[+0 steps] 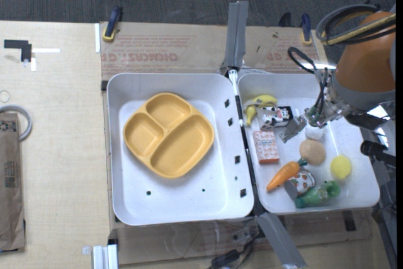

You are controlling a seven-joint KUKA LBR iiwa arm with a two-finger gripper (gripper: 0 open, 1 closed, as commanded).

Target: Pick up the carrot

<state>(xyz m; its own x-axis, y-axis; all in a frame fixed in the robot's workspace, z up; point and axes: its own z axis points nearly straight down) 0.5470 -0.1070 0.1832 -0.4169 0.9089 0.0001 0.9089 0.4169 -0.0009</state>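
Note:
The orange carrot [283, 174] with a green top lies slantwise in the right bin [362, 198], near its front. My gripper [295, 130] hangs over the middle of that bin, up and slightly right of the carrot and apart from it. A tan round item [312, 151] sits between the gripper and the carrot's green end. Nothing shows in the gripper.
The right bin also holds a banana [260, 104], a black-and-white toy [276, 115], an orange box [267, 147], a yellow lemon [340, 165] and a green bottle [318, 194] beside the carrot. A yellow divided plate [169, 134] lies in the left bin [126, 198].

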